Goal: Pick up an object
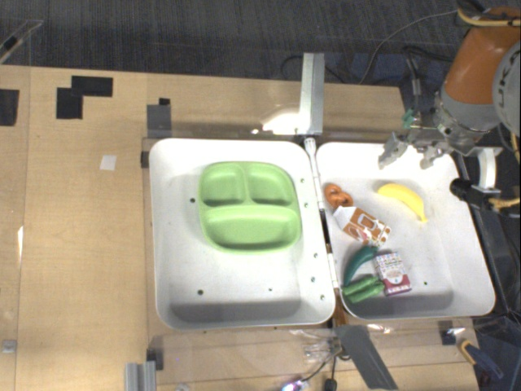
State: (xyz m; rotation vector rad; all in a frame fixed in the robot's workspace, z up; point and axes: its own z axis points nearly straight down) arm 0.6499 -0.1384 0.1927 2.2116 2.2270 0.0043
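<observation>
A pale wooden tabletop point(73, 243) seen from above holds two shallow white bins side by side. The left bin point(175, 283) contains a green divided plate point(248, 204), lying flat near its centre. The right bin point(464, 259) holds several small things. A yellow banana point(404, 198) lies toward the far side, apart from the rest. Closer to the dividing wall sit a small brown item point(335, 195), an orange and white packet point(362, 225) just beside it, a green pepper-like item point(361, 275), and a small pink and white carton point(391, 270) touching the green one. The grey arm point(480, 76) with its orange band enters from the upper right. Its tool point(412, 152) hangs over the bin's far edge, above and clear of the banana, with its two fingers point(391, 153) spread apart and nothing between them.
</observation>
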